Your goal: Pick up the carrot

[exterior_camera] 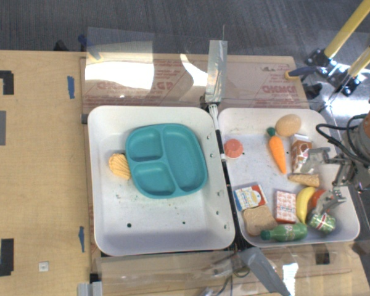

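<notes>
The carrot point(277, 153) lies free in the right bin point(253, 119), so the hand point(333, 174), just right of the carrot, must close in; whether its grip is open, I cannot tell.

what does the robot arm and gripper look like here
At the view's right edge, the gripper is a silvery metal assembly of thin brackets and fingers. Black cables loop around it. Behind it sits the arm, grey and round, with an orange-brown patch at the frame edge.
</notes>
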You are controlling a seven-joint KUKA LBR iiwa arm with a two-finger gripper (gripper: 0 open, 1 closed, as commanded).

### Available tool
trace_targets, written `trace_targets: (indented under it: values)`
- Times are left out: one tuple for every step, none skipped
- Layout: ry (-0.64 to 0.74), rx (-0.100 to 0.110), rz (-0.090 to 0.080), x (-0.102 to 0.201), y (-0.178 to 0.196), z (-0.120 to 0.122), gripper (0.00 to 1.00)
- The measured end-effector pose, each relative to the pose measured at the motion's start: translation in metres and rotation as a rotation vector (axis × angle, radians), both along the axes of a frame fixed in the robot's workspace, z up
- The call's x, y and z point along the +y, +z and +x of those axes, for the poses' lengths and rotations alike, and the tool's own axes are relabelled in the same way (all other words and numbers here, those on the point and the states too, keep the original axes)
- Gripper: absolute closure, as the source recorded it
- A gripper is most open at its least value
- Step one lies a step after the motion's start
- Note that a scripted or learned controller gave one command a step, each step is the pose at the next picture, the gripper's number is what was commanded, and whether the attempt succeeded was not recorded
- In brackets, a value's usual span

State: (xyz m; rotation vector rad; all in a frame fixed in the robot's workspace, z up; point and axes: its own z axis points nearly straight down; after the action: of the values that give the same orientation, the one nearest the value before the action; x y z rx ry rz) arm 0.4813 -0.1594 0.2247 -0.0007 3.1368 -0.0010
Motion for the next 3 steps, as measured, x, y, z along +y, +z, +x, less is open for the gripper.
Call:
trace_targets:
  values:
    - [0.043,0.016,0.007,0.056,-0.114,0.032,0.0]
    - [0.001,-0.005,0.0,0.034,-0.136,0.095,0.0]
    - [0.003,-0.013,-0.001,0.035,-0.124,0.097,1.0]
